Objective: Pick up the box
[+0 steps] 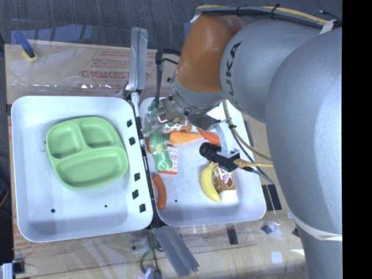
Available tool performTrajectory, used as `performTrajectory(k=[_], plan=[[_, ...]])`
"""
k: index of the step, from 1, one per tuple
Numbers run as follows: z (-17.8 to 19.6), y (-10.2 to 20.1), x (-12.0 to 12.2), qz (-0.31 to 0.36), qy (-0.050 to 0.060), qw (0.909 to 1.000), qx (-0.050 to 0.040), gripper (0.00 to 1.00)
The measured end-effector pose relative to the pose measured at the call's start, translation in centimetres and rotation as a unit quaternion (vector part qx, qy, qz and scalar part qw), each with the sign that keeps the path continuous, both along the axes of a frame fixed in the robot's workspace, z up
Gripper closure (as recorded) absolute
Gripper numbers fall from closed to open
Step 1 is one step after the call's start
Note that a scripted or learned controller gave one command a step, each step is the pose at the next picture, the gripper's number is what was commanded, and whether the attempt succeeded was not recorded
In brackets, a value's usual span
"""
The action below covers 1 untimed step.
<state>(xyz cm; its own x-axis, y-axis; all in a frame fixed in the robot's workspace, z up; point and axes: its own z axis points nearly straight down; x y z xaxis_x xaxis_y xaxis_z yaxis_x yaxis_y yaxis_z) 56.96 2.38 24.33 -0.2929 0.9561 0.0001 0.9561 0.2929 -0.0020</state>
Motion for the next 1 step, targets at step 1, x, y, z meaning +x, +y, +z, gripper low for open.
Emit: performTrajectory(k=[1], plan=[[-0.69,10.32,-0.65,0.108,0.000,0.9942,0.0005,1.00]])
